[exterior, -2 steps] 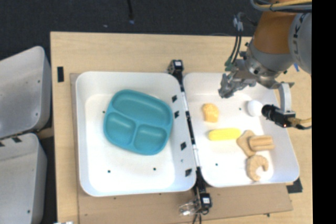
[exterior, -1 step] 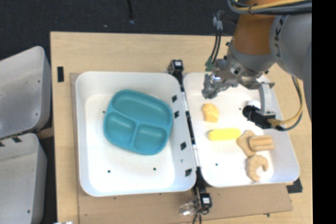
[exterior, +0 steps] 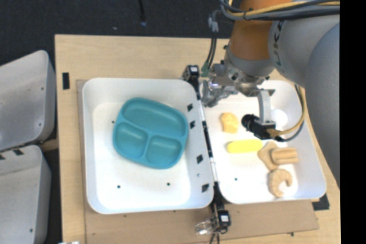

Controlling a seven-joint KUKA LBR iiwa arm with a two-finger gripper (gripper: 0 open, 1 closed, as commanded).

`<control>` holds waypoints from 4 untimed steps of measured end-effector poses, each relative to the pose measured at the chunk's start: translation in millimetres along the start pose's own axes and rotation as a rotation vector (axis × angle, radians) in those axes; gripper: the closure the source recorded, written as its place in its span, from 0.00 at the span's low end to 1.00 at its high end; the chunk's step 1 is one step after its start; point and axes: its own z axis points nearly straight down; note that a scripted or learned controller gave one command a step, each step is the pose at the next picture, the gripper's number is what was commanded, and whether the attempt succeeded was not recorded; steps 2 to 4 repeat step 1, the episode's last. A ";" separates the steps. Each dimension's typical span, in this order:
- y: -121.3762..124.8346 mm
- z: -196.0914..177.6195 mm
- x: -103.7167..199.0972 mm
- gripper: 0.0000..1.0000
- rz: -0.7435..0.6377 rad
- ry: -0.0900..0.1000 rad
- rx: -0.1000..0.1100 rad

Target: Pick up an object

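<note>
Several small items lie in the right bin (exterior: 309, 180): an orange-yellow lump (exterior: 229, 122), a yellow banana-shaped piece (exterior: 243, 147), a tan block-like piece (exterior: 278, 156) and a pale croissant-shaped piece (exterior: 280, 180). My gripper (exterior: 213, 91) hangs under the orange wrist band at the bin's far left corner, close to the divider between the bins. It stands above and to the left of the orange-yellow lump, and nothing shows in its grasp. The wrist hides the far middle of the right bin.
A teal divided plate (exterior: 150, 132) lies in the left bin (exterior: 97, 180). A black part on a grey bracket (exterior: 254, 124) hangs from the wrist beside the orange-yellow lump, with a cable looping past it. The raised divider (exterior: 207, 151) separates the bins.
</note>
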 end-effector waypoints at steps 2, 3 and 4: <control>4.4 -8.5 58.7 1.00 -0.002 0.001 -0.003; 4.4 -8.5 58.7 1.00 -0.002 0.001 -0.003; 4.4 -8.5 58.7 1.00 -0.002 0.001 -0.003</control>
